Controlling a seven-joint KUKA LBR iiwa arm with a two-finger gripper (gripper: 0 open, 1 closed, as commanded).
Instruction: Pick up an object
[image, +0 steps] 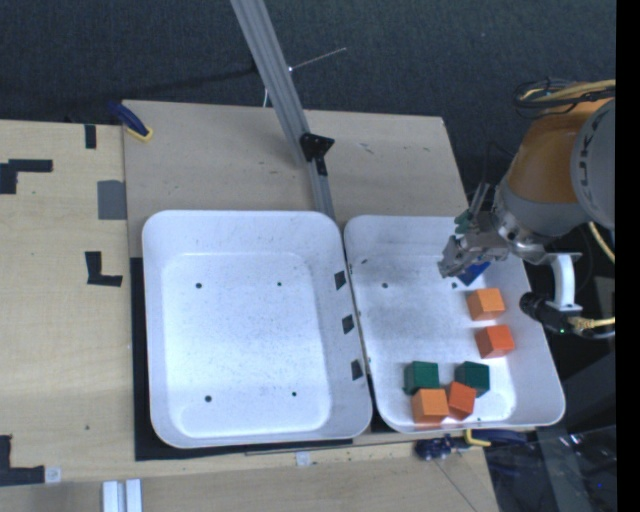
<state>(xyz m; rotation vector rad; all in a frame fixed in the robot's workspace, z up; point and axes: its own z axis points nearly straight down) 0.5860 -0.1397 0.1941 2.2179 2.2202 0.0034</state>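
Claw (462, 262) low over right bin (400, 300), blue block (478, 271) beside its tip (grip state: cannot tell); orange cubes (486, 304) near.

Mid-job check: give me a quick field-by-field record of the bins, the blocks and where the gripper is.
left bin: white, shallow
right bin: white, holds all the blocks seen
orange blocks: four, at
green blocks: two, at
blue object: partly hidden under the gripper, shape unclear
gripper: over the right bin's far right part, just above the upper orange block
grasp: cannot tell
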